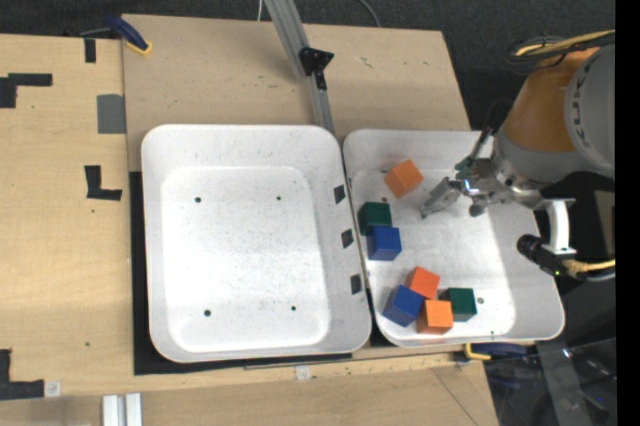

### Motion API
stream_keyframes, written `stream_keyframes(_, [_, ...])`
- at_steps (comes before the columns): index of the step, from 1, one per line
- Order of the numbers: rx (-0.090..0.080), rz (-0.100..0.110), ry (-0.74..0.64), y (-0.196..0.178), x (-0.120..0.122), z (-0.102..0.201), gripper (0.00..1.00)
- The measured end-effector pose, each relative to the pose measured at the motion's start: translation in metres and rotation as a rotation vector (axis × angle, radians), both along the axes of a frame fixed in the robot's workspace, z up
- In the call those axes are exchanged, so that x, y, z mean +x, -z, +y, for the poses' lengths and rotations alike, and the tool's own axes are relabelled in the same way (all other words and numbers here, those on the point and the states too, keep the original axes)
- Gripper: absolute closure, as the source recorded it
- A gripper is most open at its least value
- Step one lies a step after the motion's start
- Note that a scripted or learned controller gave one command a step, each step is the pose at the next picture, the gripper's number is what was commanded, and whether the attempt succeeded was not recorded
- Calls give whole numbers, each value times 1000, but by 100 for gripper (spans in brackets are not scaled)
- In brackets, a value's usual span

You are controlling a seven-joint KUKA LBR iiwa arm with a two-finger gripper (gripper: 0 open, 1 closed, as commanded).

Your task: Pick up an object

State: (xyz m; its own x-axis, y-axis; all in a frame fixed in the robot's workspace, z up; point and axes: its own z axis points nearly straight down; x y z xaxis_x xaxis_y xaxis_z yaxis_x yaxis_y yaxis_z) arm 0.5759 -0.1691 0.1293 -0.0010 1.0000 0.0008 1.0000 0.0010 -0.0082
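The right bin [500,244] holds several small blocks. An orange block [404,178] lies near its back, with a green block [376,215] and a blue block [385,242] touching each other along the left wall. At the front sits a cluster: an orange block [424,281], a blue block [403,305], another orange block [437,315] and a green block [461,302]. My gripper [455,204] hangs over the bin's right middle, just right of the back orange block. It is open, with nothing between its fingers.
The left bin [160,214] stands beside the right one, their walls touching. A slanted metal pole [285,9] crosses the bench behind the bins. The arm's orange band [540,109] and a cable [550,254] overhang the right bin's right edge.
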Motion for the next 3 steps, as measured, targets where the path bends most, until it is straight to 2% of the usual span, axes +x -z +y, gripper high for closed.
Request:
stream_keyframes(1, [-1,-2,0,40,-1,1,0])
stream_keyframes(2, [0,-5,-1,28,0,2,100])
stream_keyframes(3, [-1,-11,0,-14,2,1,100])
